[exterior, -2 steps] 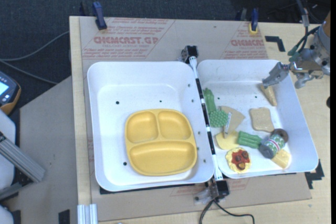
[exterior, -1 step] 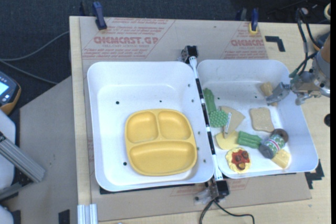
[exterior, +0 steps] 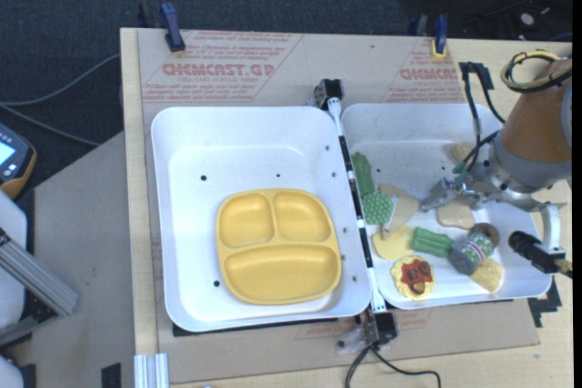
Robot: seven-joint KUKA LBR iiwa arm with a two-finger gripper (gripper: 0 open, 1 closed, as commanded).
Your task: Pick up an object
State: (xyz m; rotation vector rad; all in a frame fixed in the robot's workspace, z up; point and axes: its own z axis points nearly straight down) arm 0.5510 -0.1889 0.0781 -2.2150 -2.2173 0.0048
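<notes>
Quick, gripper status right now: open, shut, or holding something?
Gripper: cannot be told; it is low in the right bin among the toy food.

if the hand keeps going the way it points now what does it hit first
The hand points leftward and down, so probably the pale yellow piece lying just ahead in the right bin. Depth is hard to judge.

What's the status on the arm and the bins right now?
Gripper low in right bin, grip unclear. Toy food cluttered beneath: green piece, pizza. Yellow tray alone in left bin.
</notes>
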